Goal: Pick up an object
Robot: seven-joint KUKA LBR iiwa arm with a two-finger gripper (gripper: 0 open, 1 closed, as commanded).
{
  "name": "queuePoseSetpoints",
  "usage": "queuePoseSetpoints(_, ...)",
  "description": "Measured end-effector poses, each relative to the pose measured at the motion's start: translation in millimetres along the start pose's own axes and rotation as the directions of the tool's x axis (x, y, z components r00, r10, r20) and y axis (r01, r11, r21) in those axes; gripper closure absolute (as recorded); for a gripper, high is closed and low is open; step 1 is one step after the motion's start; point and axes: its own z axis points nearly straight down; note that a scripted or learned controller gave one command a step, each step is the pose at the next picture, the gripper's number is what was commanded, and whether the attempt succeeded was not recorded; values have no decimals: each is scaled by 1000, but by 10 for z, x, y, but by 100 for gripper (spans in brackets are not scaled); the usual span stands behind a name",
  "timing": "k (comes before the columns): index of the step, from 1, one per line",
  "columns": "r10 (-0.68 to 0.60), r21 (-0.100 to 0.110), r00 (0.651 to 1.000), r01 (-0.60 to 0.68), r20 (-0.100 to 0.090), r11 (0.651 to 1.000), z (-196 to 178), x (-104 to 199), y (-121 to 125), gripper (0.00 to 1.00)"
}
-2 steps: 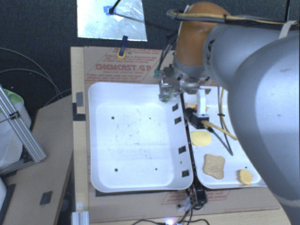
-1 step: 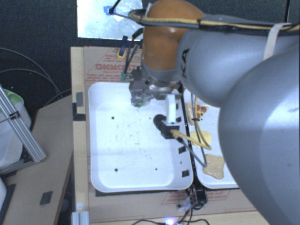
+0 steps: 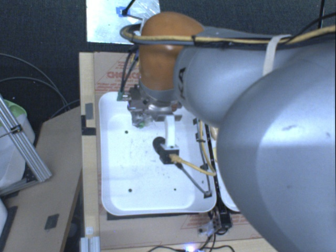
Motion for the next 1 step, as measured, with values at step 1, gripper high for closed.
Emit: queuePoseSetpoints(1,5,13,1000,-5,3,1000,931,-122,-1036,100)
